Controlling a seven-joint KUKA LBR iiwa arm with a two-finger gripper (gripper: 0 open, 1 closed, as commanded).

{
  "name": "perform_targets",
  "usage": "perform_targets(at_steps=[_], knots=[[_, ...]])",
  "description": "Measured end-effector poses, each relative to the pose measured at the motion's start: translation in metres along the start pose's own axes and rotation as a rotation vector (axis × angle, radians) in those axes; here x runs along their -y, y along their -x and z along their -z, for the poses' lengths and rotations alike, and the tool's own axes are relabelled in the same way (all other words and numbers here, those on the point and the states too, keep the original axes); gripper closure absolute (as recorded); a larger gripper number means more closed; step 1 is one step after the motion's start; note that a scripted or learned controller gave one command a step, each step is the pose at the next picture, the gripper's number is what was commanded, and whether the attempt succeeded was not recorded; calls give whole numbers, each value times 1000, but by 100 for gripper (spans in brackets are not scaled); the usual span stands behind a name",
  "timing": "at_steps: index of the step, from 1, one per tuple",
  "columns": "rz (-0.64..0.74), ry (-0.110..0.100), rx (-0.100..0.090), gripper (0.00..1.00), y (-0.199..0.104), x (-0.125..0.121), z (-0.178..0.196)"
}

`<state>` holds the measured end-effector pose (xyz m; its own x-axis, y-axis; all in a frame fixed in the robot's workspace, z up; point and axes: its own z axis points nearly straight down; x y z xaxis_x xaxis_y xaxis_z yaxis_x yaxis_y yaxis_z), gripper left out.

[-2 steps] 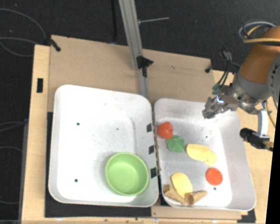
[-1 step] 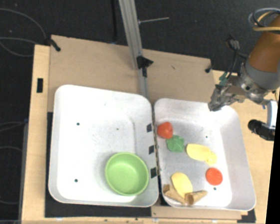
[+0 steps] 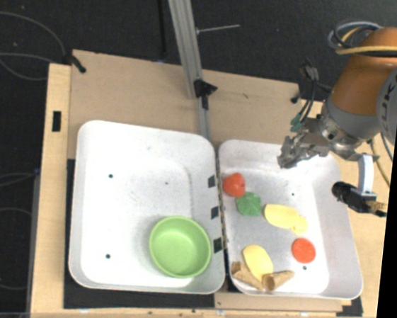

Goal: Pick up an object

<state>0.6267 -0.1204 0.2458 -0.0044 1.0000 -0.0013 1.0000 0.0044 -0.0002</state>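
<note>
1. My arm (image 3: 360, 80) reaches in from the right, and its pincer (image 3: 289, 158) hangs over the far edge of the right bin (image 3: 335, 206). I cannot tell from this angle how the pincer stands, and I see nothing in it.
2. The right bin holds the pickable items: a red-orange ball (image 3: 234, 184) near its left wall, a green lumpy piece (image 3: 249, 205) just beside that, and a yellow oblong piece (image 3: 284, 216) to the right of the green one.
3. Nearer the front lie a second red ball (image 3: 303, 250), a yellow rounded piece (image 3: 257, 259) and a tan cone-like piece (image 3: 277, 278) at the front rim.
4. The left bin (image 3: 126, 168) carries a green bowl (image 3: 180, 246), upright, in its front right corner.
5. Both bins sit side by side on the bench (image 3: 121, 89), and a metal pole (image 3: 187, 39) slants across the far side.
</note>
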Motion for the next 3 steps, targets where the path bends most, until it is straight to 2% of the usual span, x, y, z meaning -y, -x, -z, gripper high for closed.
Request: perform_targets(at_steps=[1,2,3], knots=[[0,-1,0,100,-45,21,-9],[3,1,-4,100,-91,33,1],[4,0,-4,100,-152,53,1]])
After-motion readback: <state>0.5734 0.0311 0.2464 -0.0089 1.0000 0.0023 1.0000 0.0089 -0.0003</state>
